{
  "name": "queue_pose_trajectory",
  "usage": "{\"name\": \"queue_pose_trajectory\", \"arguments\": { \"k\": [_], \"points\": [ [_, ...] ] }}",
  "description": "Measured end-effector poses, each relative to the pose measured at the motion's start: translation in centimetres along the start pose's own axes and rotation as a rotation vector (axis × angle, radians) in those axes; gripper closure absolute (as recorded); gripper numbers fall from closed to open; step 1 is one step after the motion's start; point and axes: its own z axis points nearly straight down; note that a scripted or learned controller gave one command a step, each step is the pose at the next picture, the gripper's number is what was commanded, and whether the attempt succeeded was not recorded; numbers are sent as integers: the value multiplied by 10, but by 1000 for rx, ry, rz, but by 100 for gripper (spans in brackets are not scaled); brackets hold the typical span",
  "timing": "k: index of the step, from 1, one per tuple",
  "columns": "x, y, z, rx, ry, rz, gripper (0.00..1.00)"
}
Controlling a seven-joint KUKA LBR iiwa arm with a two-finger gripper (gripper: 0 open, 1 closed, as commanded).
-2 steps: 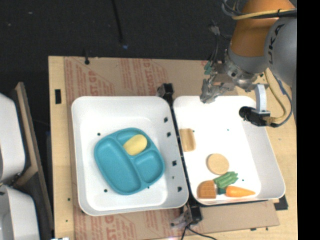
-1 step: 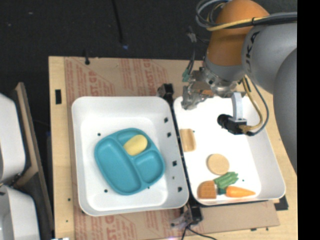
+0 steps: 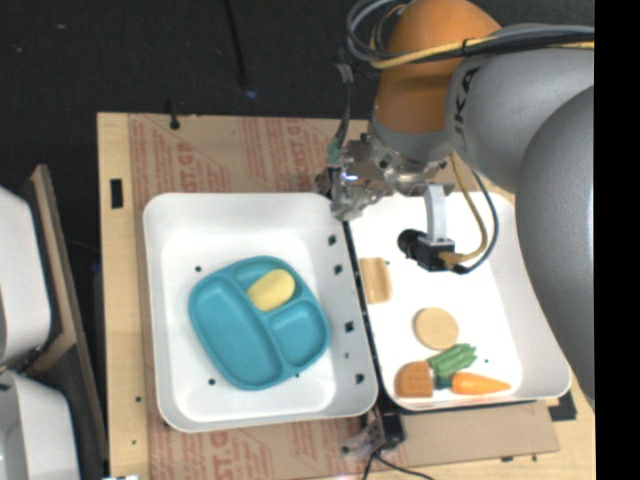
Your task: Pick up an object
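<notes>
Hovering: gripper (image 3: 352,190) at 12 o'clock over the rim between bins, whether its jaws are spread cannot be told | left bin (image 3: 170,230): blue tray (image 3: 240,343) with yellow piece (image 3: 270,289), bare floor around | right bin (image 3: 520,313): tan block (image 3: 375,280), round cracker (image 3: 436,327), carrot (image 3: 478,383) crowding 6 o'clock edge.

Single fixed view, set above my bench (image 3: 230,138) and angled downward at a slant. It takes in both white bins side by side, the left bin (image 3: 170,268) toward the middle of the frame and the right bin (image 3: 520,338) beside it. My arm (image 3: 520,98) enters from the right and looms large and close to the lens, covering the upper right corner. The bins sit at middle distance; dark floor (image 3: 150,38) lies beyond the bench's far edge.
</notes>
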Motion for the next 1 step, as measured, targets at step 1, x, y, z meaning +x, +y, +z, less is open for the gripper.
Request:
{"name": "queue_pose_trajectory", "arguments": {
  "k": [1],
  "points": [
    [50, -20, 20, 2, 0, 0, 100]
  ]
}}
